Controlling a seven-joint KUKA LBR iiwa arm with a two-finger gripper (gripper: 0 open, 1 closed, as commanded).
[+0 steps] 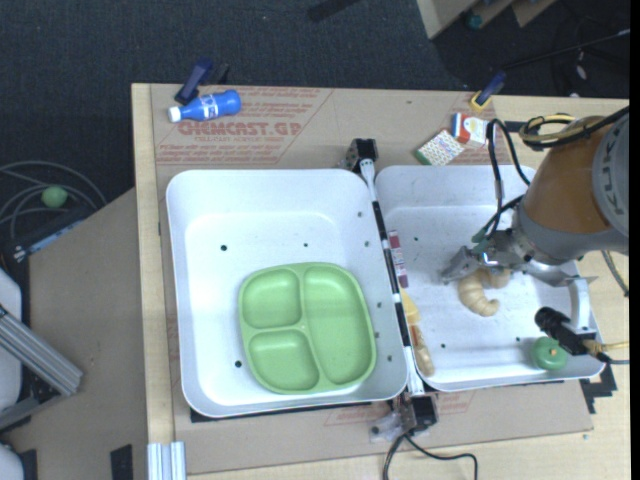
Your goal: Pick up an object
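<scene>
The pincer (pixel 478 266) hung low in the right bin (pixel 432 218), just above the tan croissant-shaped toy (pixel 480 297). The toy lay near the bin's middle, touching or nearly touching the pincer's underside. Whether the pincer was apart or together couldn't be told, as the wrist hid it.

Likely risk: the toy was curved & rounded, so an off-centre close would prob. squeeze it out sideways or roll it toward the green round thing (pixel 547 354) near the front-right corner. Coming down too far could also jam the toy vs. the bin floor. The left bin (pixel 200 228), w/ its green divided plate (pixel 305 326), sat well apart from the pincer.
</scene>
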